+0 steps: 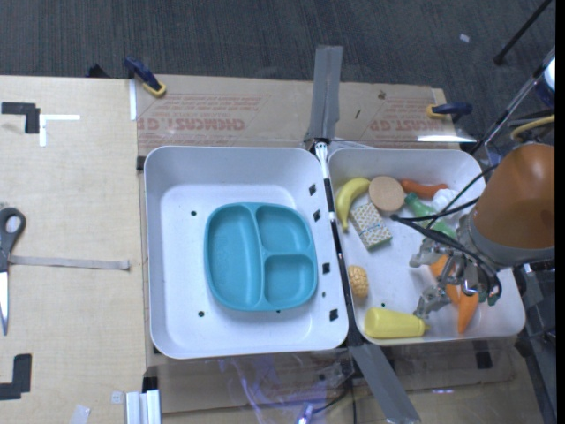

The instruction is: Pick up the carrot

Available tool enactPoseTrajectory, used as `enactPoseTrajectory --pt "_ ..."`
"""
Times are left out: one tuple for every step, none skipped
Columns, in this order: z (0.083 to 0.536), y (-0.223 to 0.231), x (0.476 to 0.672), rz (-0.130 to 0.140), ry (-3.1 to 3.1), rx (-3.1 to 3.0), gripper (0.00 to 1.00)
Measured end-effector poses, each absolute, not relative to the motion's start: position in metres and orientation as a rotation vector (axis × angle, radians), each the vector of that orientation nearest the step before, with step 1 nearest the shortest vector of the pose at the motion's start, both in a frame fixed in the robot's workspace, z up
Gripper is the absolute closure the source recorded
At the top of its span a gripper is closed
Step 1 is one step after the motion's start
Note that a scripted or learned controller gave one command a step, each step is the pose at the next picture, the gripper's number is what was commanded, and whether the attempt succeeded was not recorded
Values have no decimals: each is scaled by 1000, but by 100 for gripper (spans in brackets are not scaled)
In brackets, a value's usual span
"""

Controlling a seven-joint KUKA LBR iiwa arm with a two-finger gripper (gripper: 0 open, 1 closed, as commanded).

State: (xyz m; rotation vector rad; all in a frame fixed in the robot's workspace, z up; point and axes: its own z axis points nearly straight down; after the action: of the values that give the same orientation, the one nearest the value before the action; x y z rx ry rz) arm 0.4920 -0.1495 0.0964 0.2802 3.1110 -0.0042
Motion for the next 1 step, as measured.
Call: enactPoseTrajectory --pt "106 -149 494 -6 3109 273 100"
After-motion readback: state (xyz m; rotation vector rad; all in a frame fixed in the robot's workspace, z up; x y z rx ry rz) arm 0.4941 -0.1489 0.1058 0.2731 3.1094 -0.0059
